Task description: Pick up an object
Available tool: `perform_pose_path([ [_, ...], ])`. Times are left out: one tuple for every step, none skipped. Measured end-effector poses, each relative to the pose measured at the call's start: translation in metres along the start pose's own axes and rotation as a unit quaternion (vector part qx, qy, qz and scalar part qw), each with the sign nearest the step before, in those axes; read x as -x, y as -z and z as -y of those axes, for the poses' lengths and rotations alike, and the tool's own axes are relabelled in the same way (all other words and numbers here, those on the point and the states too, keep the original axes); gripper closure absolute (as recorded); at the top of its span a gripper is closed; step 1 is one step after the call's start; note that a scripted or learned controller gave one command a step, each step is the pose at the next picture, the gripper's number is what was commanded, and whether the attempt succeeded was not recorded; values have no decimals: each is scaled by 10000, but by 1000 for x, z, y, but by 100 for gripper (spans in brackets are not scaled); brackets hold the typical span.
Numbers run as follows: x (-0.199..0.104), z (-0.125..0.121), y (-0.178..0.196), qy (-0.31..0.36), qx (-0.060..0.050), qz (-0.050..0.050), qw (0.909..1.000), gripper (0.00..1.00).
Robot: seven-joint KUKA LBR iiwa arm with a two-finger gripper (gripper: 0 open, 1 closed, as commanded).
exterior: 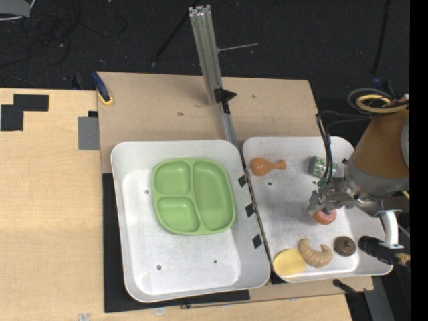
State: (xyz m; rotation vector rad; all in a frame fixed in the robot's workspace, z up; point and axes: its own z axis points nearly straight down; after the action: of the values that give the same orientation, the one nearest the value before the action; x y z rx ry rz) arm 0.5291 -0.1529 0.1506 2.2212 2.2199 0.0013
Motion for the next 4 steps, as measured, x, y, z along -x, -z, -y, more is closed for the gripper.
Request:
perform_pose_path([
  [3, -5, 62, 9, 15, 5, 10000, 100],
  [6, -6, 126, 10, 18, 7, 10000, 100],
  [-47, -22, 128, 29, -13, -9, 10000, 100],
  [-96, -39, 127, 25, -12, -5, 10000, 100],
])
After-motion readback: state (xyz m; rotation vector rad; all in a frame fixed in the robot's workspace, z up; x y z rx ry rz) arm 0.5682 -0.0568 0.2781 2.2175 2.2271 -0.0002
